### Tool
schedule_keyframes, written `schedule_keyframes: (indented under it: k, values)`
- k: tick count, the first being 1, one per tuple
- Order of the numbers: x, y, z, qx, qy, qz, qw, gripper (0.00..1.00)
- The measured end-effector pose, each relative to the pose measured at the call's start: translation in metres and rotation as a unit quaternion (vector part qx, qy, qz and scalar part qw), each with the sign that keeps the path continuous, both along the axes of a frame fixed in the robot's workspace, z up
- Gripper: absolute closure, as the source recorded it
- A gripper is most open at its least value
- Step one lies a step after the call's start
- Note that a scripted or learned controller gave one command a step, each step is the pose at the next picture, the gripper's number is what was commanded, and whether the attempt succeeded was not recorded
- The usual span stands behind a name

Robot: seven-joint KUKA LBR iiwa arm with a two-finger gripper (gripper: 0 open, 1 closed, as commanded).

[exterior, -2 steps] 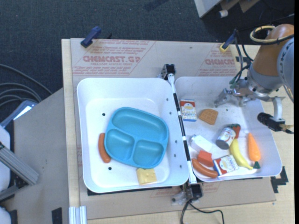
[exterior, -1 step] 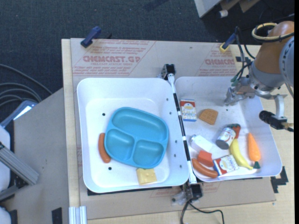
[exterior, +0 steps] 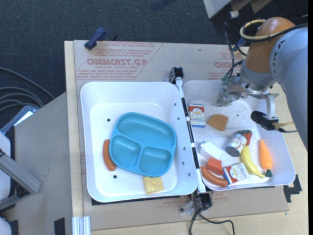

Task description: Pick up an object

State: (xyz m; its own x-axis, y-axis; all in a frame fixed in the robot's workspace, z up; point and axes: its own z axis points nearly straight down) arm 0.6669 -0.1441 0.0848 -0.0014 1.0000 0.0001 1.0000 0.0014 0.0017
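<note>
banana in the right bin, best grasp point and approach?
Grip the banana at its middle, fingers closing across its narrow width, coming straight down from above. It lies flat and curved, running roughly up-down in the camera view. The carrot to its right lies clear of it, but the small carton crowds its lower left, so stay on the upper half.

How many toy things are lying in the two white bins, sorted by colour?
Blue: 1, divided plate
Yellow: 2, cheese, banana
Orange or red: 3, left sausage, right sausage, carrot
Brown: 1, cookie
Printed packs and can: 4
Total: 11
</note>
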Motion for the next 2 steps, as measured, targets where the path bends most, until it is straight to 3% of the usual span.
schedule_keyframes:
  k: [1, 2]
  values:
    - [0.0, -0.001, 0.0, -0.0005, 0.0, 0.0, 1.0, 0.0]
    - [-0.058, 0.02, 0.0, 0.0005, 0.002, -0.001, 1.0, 0.0]
